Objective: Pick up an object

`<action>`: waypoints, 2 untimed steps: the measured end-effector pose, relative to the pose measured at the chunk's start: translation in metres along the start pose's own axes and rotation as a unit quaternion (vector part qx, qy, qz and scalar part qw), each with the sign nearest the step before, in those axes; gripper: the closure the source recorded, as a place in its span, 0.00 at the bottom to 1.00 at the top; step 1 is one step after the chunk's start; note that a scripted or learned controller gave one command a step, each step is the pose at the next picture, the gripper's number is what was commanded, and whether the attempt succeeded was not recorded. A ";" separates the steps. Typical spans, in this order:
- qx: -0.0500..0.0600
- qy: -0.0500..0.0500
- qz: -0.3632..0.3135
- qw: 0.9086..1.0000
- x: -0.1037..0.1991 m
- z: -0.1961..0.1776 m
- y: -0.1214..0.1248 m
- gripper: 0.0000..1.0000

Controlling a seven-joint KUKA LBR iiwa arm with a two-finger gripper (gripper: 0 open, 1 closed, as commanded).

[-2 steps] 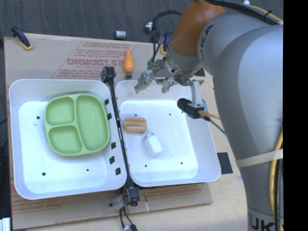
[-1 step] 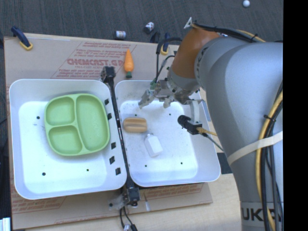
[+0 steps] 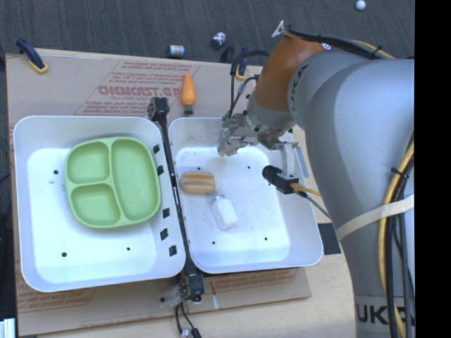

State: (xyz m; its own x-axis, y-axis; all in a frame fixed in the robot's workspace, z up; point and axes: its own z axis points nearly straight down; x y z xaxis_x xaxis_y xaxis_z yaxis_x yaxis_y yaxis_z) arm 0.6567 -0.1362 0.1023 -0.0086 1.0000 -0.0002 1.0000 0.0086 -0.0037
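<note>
Gripper (image 3: 227,148) low over far edge of right bin (image 3: 299,248); whether jaws apart or together cannot tell, nothing visibly between them. Brown bun-like block (image 3: 197,182) just below-left of jaws, on bin floor. White block (image 3: 224,212) further below, near bun, apart from it. Green divided plate (image 3: 113,182) well left, in left bin (image 3: 28,259). Orange carrot (image 3: 188,89) above-left, on cardboard (image 3: 84,83) outside bins.

light: bright, even | shadows: soft, faint | glare: white bins (image 3: 42,259) | focus: slightly soft
</note>
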 end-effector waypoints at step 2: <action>0.000 0.000 0.001 1.000 0.075 -0.089 -0.058 1.00</action>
State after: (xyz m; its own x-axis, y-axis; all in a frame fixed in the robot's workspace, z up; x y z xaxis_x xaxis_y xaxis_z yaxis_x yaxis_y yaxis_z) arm 0.5982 -0.0615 0.1916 -0.0062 1.0000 -0.0008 1.0000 0.0062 -0.0039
